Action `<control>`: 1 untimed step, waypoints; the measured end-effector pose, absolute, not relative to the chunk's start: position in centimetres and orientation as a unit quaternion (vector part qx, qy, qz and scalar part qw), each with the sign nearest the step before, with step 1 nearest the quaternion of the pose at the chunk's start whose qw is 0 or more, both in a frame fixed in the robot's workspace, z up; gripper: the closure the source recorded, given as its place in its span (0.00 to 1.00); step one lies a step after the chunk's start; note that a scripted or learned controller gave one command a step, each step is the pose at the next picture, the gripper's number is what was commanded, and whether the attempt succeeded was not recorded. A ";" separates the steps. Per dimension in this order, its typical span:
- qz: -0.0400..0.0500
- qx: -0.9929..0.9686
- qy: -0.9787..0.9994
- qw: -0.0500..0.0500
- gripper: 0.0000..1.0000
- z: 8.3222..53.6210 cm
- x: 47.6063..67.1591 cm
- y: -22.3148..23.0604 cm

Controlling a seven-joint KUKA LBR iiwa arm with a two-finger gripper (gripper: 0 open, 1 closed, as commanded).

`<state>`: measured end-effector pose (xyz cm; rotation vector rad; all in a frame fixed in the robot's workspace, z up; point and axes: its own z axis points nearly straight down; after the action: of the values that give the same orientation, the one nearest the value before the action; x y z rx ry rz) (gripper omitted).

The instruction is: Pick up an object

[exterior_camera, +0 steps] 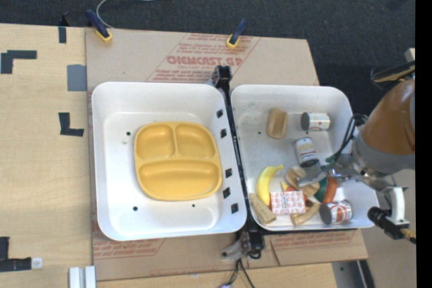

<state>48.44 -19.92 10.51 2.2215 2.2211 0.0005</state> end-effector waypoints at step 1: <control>0.002 0.706 0.708 0.003 0.00 8.7 54.6 -18.0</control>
<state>54.57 -17.97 8.70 2.2135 2.2204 0.0068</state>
